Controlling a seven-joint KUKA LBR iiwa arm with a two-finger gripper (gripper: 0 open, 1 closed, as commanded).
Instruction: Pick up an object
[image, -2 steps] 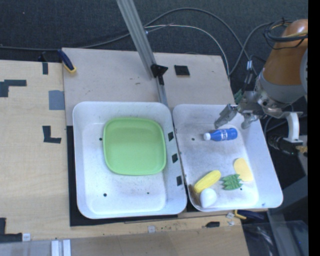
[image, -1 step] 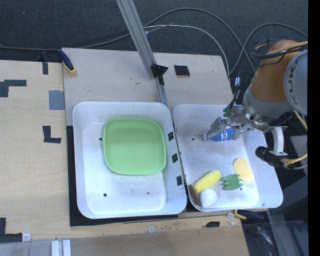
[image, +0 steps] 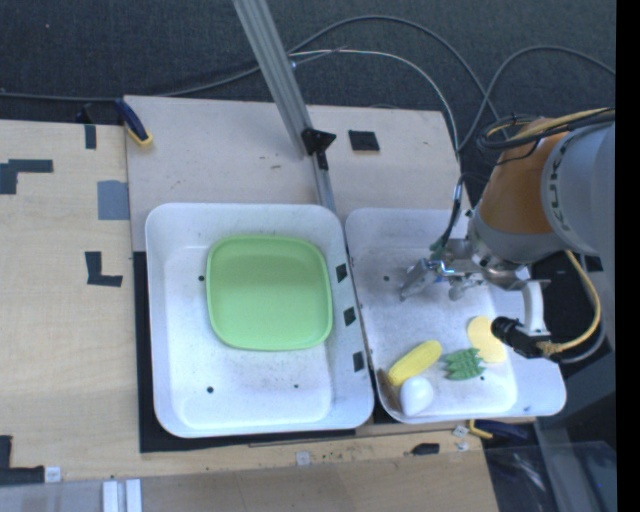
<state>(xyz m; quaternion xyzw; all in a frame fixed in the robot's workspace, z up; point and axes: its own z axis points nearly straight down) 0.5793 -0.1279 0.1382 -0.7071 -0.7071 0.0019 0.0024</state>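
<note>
My gripper (image: 432, 286) hangs over the middle of the right bin (image: 385, 240), its metal fingers spread apart with nothing between them. Toward the bin's near edge lie a yellow corn cob (image: 414, 361), a white egg-shaped thing (image: 417, 396), a small green leafy piece (image: 463, 364) and a yellow lemon-like thing (image: 486, 338). All of these lie nearer than the gripper and apart from it.
The left bin (image: 180, 400) holds a green square plate (image: 269, 292). A grey metal pole (image: 290, 100) slants down to the gap between the bins. Cables loop behind the arm at the upper right.
</note>
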